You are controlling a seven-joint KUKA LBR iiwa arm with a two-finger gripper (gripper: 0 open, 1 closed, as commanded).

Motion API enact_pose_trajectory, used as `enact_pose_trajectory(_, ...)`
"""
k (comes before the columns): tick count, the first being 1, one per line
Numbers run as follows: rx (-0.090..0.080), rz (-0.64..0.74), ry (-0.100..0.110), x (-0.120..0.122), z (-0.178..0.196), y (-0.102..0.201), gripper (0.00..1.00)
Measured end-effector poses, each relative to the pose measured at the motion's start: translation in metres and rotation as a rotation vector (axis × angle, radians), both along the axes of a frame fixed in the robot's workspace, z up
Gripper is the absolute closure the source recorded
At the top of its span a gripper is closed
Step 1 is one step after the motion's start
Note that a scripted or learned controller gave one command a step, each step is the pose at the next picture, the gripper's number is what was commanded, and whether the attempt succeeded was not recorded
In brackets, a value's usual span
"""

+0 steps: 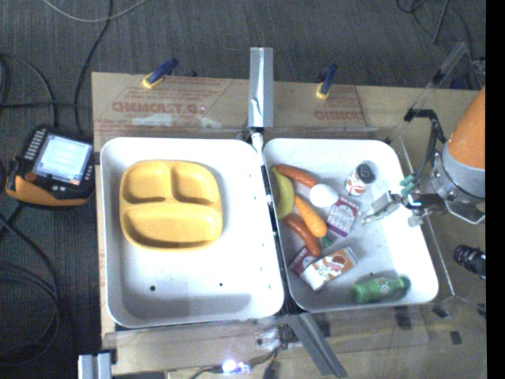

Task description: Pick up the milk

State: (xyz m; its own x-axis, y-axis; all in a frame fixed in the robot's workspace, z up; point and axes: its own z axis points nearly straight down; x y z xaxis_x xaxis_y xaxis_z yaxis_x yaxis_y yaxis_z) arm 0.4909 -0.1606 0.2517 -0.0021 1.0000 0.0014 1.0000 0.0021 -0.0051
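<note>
Milk, in the form of a small red-and-white carton [327,268], lies on its side near the front of the right-hand shallow white bin [410,247], well apart from the robot's two-finger gripper [384,205]. The gripper reaches in from the right at the end of the grey arm with its orange band [467,144] and hangs over the bin's right half; its jaws are too small and blurred to show whether they stand apart or together, and nothing shows between them. Just left of it lies a small purple-and-white carton [342,216], with a white egg [321,195] beside that. Along the bin's left wall sit a yellow-green banana [282,197], an orange carrot [310,216] and two reddish sausages, one at the back [294,173] and one nearer the front [304,233]. A small round can with a dark lid [360,178] stands toward the back, and a green bottle [380,287] lies on its side in the front right corner. The left-hand white bin [189,290] holds a yellow plastic divided tray [171,204]. A handheld control pendant with a lit screen [54,166] rests on the floor to the left of the worktop [197,105].
</note>
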Motion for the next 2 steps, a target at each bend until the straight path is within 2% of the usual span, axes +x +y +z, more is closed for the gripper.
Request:
enact_pose_trajectory(1, 0.003, 0.372, -0.002, -0.006, -0.125, 0.030, 0.00)
enact_pose_trajectory(2, 0.001, 0.735, -0.021, -0.001, -0.159, 0.032, 0.00)
